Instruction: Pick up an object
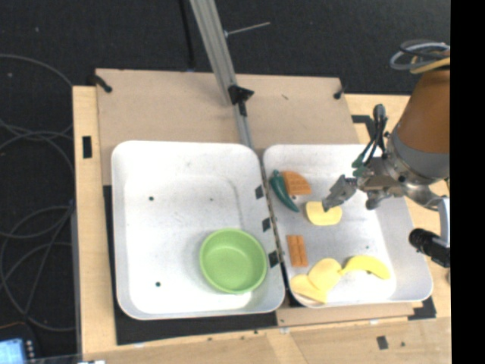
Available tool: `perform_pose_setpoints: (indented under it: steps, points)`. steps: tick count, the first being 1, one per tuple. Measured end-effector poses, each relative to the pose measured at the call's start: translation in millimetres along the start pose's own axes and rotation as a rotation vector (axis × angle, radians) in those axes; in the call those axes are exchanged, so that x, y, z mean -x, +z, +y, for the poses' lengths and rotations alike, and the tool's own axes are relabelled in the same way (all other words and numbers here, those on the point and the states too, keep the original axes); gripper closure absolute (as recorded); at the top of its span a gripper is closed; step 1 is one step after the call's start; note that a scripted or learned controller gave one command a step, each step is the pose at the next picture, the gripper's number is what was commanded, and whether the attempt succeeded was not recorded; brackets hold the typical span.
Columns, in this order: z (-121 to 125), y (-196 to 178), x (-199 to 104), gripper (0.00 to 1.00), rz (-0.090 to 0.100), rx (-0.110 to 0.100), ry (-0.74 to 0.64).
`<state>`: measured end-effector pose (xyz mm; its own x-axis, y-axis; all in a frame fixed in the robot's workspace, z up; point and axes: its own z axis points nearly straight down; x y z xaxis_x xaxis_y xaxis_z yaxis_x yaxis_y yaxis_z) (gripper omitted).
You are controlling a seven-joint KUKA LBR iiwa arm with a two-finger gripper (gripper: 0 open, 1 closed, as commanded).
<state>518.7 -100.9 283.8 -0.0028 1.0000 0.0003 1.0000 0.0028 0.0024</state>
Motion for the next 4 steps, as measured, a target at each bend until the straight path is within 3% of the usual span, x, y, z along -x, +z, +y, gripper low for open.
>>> perform_pose_setpoints:
  steps: [1, 4]
  points:
    - [0.1, 0.0, 0.1, 0.00, 0.000, 0.001, 0.002]
    - [-8.2, 138.1, 23.5, 0.00, -0.001, -0.007, 0.004]
